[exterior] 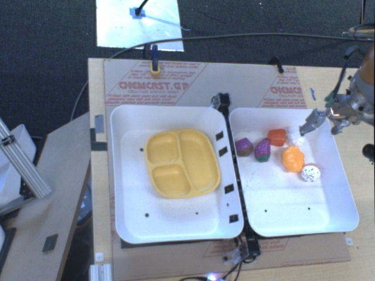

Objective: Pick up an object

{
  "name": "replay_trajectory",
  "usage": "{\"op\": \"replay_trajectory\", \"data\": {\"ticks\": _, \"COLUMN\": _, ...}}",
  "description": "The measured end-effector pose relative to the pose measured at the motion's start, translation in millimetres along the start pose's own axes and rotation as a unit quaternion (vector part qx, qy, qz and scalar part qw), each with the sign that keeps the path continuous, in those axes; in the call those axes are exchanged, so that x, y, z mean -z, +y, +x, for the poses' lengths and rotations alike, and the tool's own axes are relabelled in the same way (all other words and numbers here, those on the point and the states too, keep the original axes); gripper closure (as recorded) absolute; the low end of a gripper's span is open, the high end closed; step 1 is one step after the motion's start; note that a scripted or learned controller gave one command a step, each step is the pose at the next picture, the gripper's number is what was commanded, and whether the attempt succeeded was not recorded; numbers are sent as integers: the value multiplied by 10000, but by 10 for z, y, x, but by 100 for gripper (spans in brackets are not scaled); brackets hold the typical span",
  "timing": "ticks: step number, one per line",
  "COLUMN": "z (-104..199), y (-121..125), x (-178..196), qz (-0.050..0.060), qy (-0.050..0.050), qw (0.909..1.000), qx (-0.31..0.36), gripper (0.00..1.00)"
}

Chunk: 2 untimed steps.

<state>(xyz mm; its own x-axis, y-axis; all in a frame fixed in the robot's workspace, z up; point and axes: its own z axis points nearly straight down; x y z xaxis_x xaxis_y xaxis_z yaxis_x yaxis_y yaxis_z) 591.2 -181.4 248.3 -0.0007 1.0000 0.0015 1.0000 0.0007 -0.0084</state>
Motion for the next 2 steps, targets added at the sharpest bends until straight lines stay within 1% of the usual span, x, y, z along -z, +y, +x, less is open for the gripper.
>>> {"op": "replay_trajectory", "data": {"ticks": 1, "z": 4, "y": 22, "x": 60, "qz": -50, "qy": -11, "qw": 10000, "qx": 13, "gripper": 0}}
{"op": "replay_trajectory", "data": {"ticks": 2, "z": 13, "y": 127, "x": -493, "qz": -36, "qy": -8, "qw": 10000, "qx": 16, "gripper": 0}}
